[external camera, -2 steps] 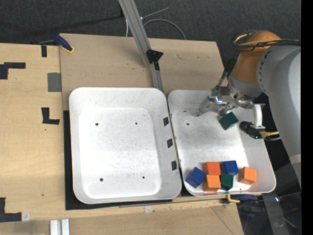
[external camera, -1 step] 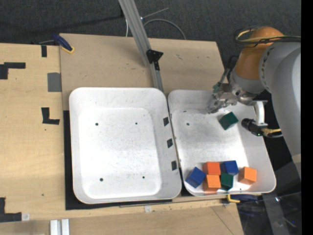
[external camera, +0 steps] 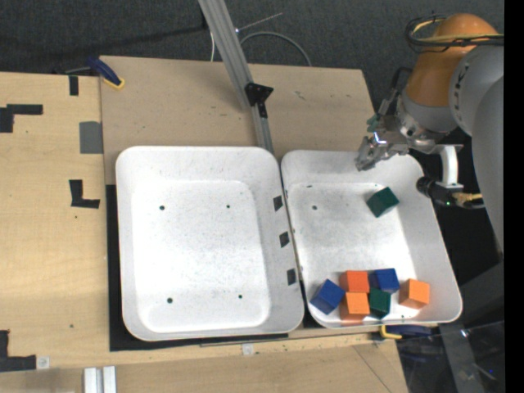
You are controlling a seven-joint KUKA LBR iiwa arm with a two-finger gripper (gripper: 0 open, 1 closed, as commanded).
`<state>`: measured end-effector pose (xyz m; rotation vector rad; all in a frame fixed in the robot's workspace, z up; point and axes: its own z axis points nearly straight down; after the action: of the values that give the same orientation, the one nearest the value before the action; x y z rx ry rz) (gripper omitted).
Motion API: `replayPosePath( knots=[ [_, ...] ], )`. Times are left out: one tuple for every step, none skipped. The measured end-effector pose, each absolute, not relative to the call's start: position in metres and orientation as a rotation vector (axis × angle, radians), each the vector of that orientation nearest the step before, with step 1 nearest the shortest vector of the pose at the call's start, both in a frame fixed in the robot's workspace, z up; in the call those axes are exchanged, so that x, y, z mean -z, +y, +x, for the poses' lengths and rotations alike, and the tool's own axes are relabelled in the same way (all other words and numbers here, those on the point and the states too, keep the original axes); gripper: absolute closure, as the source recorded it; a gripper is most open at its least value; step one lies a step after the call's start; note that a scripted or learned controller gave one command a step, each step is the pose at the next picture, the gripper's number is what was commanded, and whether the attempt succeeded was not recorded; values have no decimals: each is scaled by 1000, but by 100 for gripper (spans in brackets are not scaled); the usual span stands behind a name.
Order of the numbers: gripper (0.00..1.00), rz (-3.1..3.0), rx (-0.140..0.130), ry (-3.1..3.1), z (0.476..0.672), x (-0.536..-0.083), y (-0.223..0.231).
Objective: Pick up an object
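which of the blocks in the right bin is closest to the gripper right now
The lone dark green block, lying by itself in the upper part of the right bin, just below the gripper. The other blocks sit clustered along the bin's bottom edge.

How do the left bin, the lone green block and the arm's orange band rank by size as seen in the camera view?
1. Left bin, clearly largest.
2. Orange band, though it sits nearer the camera, which may enlarge it.
3. Lone green block, smallest.
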<state>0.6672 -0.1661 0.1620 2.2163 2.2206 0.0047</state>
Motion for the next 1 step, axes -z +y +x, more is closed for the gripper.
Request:
replayPosePath(
  knots=[
    [100, 2215, -5, 2219, 672, -226, -167]
  ],
)
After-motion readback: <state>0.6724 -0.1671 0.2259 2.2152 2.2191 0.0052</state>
